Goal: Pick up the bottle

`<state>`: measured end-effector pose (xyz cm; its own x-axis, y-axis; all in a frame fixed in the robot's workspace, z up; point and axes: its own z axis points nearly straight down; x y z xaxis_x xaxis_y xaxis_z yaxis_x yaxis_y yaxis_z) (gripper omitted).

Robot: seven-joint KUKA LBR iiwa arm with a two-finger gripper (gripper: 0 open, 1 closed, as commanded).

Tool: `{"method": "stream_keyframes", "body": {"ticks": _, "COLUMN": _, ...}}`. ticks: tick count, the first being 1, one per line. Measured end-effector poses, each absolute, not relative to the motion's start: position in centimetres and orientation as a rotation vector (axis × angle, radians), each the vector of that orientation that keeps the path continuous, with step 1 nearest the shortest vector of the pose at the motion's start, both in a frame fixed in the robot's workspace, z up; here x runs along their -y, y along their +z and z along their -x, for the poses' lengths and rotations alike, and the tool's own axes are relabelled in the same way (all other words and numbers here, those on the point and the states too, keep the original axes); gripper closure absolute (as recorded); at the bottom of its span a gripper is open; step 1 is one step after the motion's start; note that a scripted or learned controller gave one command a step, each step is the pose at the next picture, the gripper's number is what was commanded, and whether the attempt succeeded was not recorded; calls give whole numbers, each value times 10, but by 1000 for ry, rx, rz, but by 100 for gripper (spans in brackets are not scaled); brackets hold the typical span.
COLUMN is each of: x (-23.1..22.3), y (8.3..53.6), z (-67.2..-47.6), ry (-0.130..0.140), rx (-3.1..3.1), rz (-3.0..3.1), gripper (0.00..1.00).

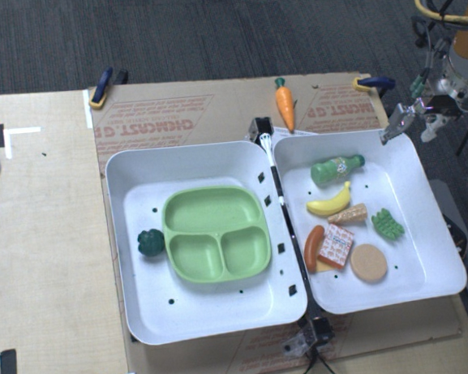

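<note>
Green bottle (337, 168) bears an unreadable white label; tool (399, 123) opening cannot be told.

I see a glossy green plastic bottle (337, 167) lying in a smooth white plastic bin (433, 230). The divided green tray (217, 232) looks matt plastic. Printed brown cardboard (171, 118) covers the pale wooden table (47, 280).

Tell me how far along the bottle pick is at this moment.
Nothing looks done yet: the green bottle lies on its side in the right bin, above the banana. The gripper sits outside the bin's upper right corner, apart from the bottle. Reaching, grasping and lifting all remain.
</note>
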<state>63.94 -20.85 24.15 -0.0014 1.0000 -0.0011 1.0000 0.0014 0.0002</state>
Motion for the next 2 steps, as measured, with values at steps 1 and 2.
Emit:
{"method": "stream_keyframes", "body": {"ticks": 1, "x": 214, "y": 92, "z": -614, "ry": 13, "rx": -2093, "rz": -2360, "gripper": 0}}
{"method": "stream_keyframes", "body": {"ticks": 2, "x": 219, "y": 103, "z": -613, "ry": 2, "rx": -2084, "rz": -2351, "gripper": 100}}
